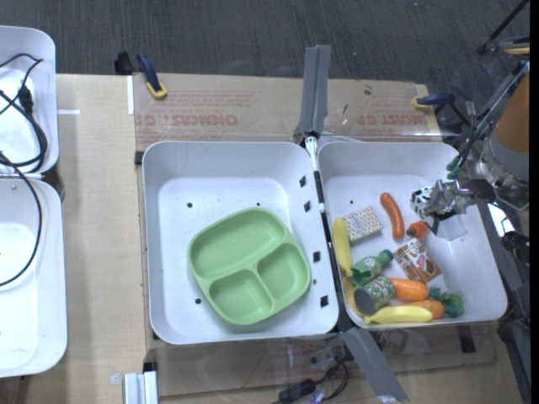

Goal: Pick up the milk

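The milk [418, 260] is a small brown-and-white carton lying in the right bin [477, 251], toward its right side. My gripper [433, 202] hangs over the same bin, up and slightly right of the carton, apart from it. A small orange piece [418, 228] lies between the gripper and the carton. I see nothing held by the gripper.
Crowding the right bin are a red sausage [392, 213], a speckled block [364, 223], two bananas [341, 244] [400, 314], a green bottle [371, 266], a can [376, 292] and a carrot [410, 289]. The left bin [168, 225] holds a green divided plate [248, 265].
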Robot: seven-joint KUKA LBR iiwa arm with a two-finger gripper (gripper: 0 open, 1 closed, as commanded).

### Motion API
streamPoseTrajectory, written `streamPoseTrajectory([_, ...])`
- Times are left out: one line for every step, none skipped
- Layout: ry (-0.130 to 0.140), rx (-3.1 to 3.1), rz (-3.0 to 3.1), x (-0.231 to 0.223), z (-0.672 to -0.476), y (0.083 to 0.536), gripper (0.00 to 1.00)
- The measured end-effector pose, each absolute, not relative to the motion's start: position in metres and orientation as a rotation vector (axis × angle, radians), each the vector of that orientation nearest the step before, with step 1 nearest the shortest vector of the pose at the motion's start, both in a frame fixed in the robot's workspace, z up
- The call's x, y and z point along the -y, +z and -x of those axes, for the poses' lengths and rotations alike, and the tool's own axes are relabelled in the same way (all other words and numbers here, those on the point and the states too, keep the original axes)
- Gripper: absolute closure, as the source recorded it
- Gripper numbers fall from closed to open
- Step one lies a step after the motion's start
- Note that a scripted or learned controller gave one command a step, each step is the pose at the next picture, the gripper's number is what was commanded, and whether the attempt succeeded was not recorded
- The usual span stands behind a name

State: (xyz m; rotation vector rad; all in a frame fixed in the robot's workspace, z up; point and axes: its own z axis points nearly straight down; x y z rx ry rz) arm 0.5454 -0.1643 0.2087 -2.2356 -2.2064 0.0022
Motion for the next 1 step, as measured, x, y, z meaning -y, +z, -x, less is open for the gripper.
streamPoseTrajectory([0.004, 2.09, 2.346, 0.184, -0.5961, 0.2269, 1.0])
